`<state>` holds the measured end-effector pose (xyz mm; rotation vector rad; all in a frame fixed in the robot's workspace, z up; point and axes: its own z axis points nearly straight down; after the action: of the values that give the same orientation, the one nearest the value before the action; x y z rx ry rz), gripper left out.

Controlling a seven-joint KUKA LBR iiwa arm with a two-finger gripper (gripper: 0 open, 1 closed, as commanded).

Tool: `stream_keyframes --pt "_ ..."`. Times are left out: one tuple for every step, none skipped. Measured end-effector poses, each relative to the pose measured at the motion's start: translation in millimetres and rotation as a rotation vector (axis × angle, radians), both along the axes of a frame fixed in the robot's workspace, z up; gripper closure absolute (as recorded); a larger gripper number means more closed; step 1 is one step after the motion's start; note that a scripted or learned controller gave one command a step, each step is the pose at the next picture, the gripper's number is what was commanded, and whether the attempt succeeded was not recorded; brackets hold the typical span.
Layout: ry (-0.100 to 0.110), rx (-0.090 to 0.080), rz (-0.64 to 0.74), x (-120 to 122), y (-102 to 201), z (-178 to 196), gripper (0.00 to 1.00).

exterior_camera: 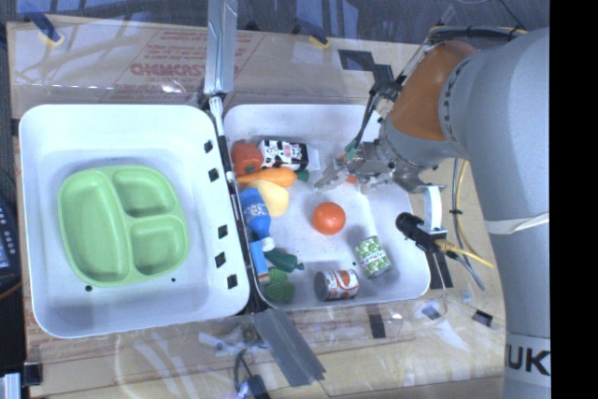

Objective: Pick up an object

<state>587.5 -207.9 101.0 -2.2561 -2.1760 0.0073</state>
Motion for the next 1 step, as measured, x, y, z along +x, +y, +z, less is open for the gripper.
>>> stream_keyframes --pt "-0.006 -0.001 -0.005 52.6 0.5 -9.1 0.00"
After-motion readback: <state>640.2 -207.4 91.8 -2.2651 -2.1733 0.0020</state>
